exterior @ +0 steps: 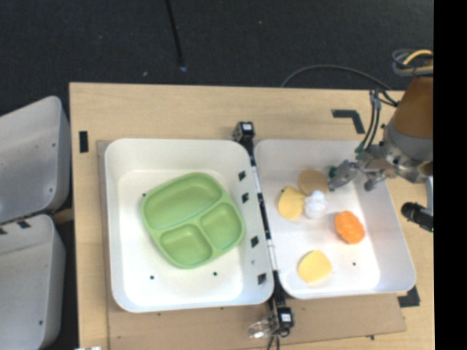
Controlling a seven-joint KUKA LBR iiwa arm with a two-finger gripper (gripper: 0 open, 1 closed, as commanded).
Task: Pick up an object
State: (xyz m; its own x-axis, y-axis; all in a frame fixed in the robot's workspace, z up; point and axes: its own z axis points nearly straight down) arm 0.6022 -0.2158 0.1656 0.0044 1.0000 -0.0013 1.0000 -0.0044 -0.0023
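Here the gripper (355, 176) hovered open and empty at the right bin's (394, 268) upper right. Just left lay a tan disc (311, 180), white ball (316, 205) and yellow piece (290, 203); an orange object (350, 227) sat below.

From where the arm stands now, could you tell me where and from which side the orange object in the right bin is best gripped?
Probably across the middle of the orange object, from straight above. It is a small rounded lump lying apart from the white ball and both yellow pieces, with bare bin floor around it. The pincer is near the bin's far side, so it must first come toward the near side.
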